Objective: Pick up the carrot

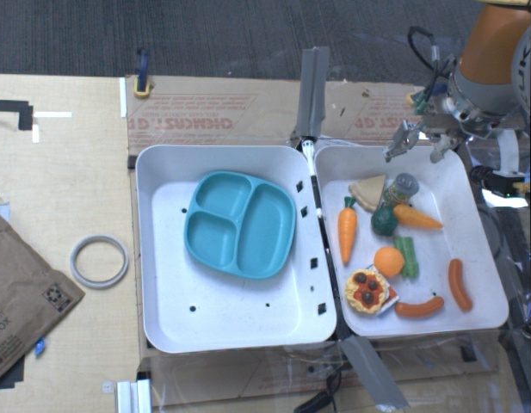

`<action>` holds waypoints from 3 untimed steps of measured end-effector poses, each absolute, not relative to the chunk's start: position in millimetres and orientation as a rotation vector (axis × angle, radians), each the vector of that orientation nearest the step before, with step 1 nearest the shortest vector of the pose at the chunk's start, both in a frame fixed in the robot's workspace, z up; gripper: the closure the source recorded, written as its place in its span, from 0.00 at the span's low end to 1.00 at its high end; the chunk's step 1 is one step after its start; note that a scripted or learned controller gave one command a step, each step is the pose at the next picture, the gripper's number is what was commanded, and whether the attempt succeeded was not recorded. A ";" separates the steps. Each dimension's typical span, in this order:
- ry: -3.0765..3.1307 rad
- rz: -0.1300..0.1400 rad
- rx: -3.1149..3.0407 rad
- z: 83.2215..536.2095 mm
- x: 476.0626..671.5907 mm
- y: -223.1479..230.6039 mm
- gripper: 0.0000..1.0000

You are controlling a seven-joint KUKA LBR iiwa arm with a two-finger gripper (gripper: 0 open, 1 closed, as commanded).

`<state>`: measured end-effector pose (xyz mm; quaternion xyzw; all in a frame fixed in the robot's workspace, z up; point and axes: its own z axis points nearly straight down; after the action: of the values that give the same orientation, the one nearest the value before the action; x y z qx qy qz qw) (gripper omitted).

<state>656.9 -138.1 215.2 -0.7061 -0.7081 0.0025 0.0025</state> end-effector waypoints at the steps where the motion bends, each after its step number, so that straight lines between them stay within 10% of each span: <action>1: -2.172 0.005 -2.265 118.3 611.6 -132.5 0.00; 2: -2.246 0.005 -2.190 88.1 581.2 -169.1 0.00; 3: -2.242 0.009 -2.192 94.5 581.5 -170.9 1.00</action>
<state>581.5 -170.9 94.5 -0.6990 -0.7151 0.0029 0.0029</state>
